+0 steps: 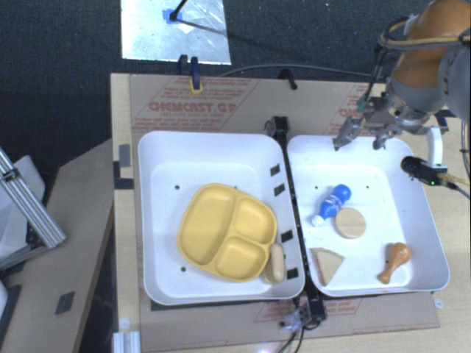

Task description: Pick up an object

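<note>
My gripper (360, 140) hangs over the far edge of the right bin (419, 197), open, with nothing between its two dark fingers. Below it in that bin lie a blue and white bottle (333, 203), a round tan disc (351, 223), a tan wedge (326, 262) and a brown drumstick (394, 261). The bottle sits nearest to the gripper, a short way toward the front.
The left bin (165, 160) holds a yellow divided tray (227, 231) with a beige bread-like piece (275, 262) against its right corner. A black divider with clips (288, 197) runs between the bins. A shiny sheet (175, 19) lies at the back left.
</note>
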Robot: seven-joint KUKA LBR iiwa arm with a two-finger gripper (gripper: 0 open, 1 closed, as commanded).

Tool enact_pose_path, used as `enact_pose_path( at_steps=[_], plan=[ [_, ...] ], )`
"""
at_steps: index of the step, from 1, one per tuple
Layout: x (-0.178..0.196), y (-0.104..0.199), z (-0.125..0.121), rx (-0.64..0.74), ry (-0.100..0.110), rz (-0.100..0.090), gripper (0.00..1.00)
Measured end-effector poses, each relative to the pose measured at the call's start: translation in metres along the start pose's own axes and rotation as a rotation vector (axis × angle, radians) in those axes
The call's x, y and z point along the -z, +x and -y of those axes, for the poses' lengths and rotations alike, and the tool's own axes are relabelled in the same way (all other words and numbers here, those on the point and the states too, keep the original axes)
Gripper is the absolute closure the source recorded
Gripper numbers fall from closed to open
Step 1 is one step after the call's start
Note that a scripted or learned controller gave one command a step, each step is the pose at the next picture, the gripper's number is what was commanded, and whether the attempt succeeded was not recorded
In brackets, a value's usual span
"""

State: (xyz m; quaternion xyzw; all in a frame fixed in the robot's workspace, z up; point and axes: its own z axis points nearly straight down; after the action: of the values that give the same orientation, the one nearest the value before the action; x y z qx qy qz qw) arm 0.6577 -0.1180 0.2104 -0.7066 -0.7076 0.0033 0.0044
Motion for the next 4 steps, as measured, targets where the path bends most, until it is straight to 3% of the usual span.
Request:
enact_pose_path(
  at_steps=[1,2,4],
  plan=[
    [0.008,0.0,-0.003,0.002,-0.012,0.002,0.0],
    [-0.051,0.005,0.002,0.001,-0.009,0.001,0.0],
    [-0.127,0.0,0.005,0.001,-0.01,0.002,0.0]
  ],
)
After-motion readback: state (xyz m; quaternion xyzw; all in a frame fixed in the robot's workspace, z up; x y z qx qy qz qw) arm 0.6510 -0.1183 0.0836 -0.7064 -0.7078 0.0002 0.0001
